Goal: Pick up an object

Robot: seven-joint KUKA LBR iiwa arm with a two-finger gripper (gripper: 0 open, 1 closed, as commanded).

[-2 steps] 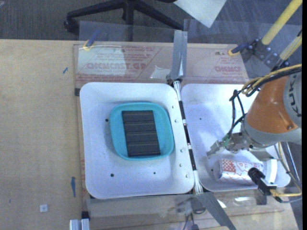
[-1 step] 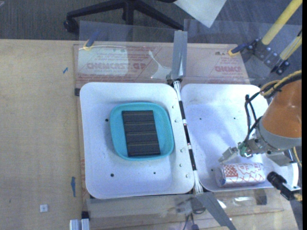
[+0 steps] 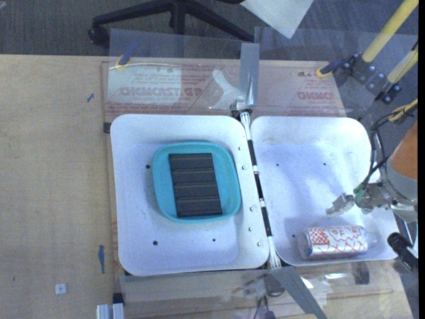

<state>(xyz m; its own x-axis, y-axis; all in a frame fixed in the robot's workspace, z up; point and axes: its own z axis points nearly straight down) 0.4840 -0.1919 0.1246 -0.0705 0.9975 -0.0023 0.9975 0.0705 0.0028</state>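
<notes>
A red-and-white patterned can (image 3: 334, 240) lies on its side near the front edge of the right bin (image 3: 299, 158). My gripper (image 3: 346, 203) hangs low over the right side of that bin, just above and behind the can, and nothing is visibly held in it. The arm's orange band (image 3: 406, 159) is at the view's right edge. In the left bin (image 3: 133, 198) a teal square plate (image 3: 161, 178) carries a dark ridged block (image 3: 194, 184).
A metal divider (image 3: 255, 178) runs between the two bins. Clear plastic sheeting and a cardboard panel (image 3: 166, 88) lie behind the bins. Yellow-handled tools (image 3: 388, 28) stand at the back right. The wooden bench (image 3: 50, 178) stretches to the left.
</notes>
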